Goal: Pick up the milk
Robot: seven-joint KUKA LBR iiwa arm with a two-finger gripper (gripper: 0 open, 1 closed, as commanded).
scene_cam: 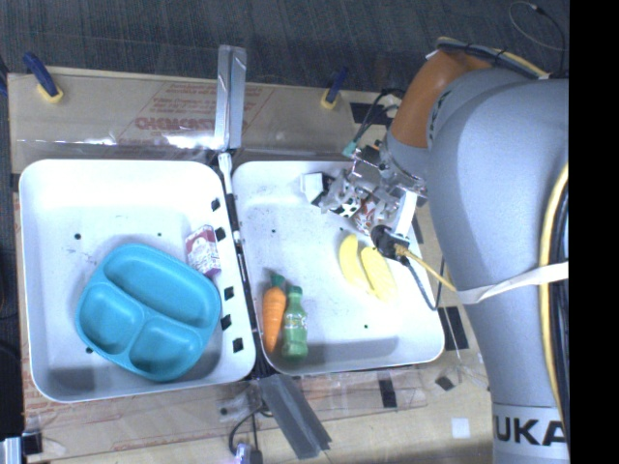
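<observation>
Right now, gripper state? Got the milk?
Gripper: over the right bin's far side, at the milk; open or shut cannot be told.

Bench: tan board top under clear plastic sheet, blue clamps at far edge. Two shallow white plastic bins sit on it side by side, touching along middle.

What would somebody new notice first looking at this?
Probably the big grey arm with its orange band, reaching in from the right, its gripper low over the back of the right bin. Next, the bright blue divided plate in the left bin, then the banana, carrot and green bottle in the right one.
</observation>
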